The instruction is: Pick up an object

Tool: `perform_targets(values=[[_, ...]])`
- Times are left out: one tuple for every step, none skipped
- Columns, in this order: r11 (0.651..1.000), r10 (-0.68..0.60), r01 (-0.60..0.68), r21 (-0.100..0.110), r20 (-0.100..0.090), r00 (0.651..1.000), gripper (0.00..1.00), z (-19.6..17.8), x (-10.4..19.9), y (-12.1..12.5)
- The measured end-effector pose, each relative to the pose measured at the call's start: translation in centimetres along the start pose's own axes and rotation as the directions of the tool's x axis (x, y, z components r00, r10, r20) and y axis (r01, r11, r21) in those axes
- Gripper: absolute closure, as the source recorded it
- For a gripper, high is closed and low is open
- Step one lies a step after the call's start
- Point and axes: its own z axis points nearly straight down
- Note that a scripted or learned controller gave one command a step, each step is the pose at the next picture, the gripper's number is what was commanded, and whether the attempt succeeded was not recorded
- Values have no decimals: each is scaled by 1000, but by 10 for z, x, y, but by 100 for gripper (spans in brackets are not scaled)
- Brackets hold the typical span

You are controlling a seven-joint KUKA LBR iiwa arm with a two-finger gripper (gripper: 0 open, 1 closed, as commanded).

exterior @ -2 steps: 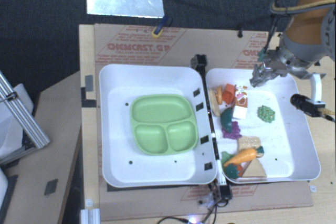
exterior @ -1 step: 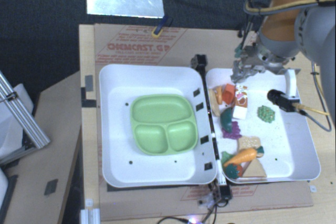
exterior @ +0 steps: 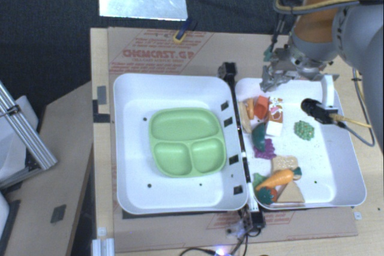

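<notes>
I see the surface (exterior: 150,48), a tan board with red lettering along its far edge. Two white bins sit directly on it, side by side and touching: the left bin (exterior: 129,129) toward the left edge, the right bin (exterior: 342,171) reaching the right edge. A yellow clip (exterior: 180,36) sits at the far edge.

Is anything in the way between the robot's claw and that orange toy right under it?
Nothing visible is. The gripper hangs just above the orange toy at the far end of the right bin, with open space between them. Other toys lie beside and nearer the camera.
</notes>
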Motion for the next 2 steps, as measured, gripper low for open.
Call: perform_targets(values=[[1000, 5, -5, 0, 1, 1000, 100, 7, -8, 7], [1000, 1, -1, 2, 0, 1000, 100, 5, -3, 1]])
